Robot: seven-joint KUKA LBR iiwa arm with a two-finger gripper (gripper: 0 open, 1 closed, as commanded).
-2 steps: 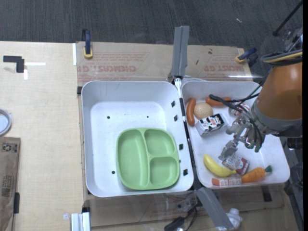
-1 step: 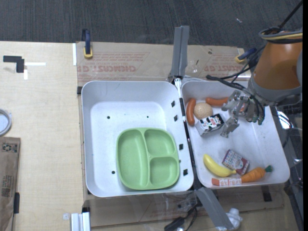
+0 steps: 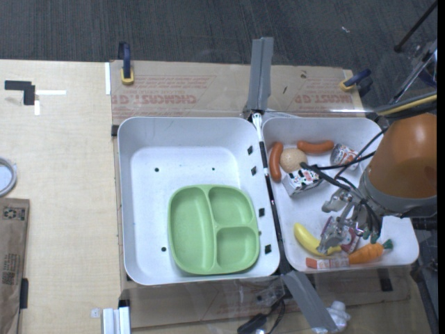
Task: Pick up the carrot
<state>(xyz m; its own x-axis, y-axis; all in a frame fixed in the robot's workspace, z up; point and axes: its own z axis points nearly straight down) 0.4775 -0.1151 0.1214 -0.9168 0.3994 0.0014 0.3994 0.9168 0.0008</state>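
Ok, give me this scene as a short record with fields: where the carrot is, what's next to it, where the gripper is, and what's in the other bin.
carrot: near front right corner of the right bin
neighbours: banana to its left, sausages at the bin's far end
gripper: low over the right bin, between banana and carrot
left bin: holds a green divided plate

The gripper [image 3: 338, 236] hangs low in the right bin [image 3: 396, 250], just left of the carrot [image 3: 366, 253] lying by the near wall. A banana [image 3: 306, 239] sits to its left. Two sausages [image 3: 276, 161] lie farther back. In the left bin [image 3: 139, 186] rests a green divided plate [image 3: 212, 228].
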